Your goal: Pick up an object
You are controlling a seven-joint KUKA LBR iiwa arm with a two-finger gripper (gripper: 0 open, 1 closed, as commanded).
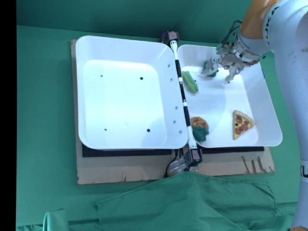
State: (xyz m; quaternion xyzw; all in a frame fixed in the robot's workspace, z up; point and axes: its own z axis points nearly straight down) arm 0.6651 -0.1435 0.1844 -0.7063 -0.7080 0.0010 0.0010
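My gripper (220,74) hangs over the back of the right bin (269,129), open, its two fingers spread apart. The left finger (210,71) is right beside a small dark green object (211,64); whether they touch I cannot tell. Nothing sits between the fingers. A light green pickle-like piece (190,81) lies by the bin's left wall. A toy pizza slice (242,123) rests at the front right. An orange and teal lump (199,128) lies at the front left.
The left bin (96,57) sits beside the right one, with a black-and-white divider bar (182,95) between them. Both stand on cardboard (120,174) over green cloth. A rumpled green cloth (192,201) lies in front.
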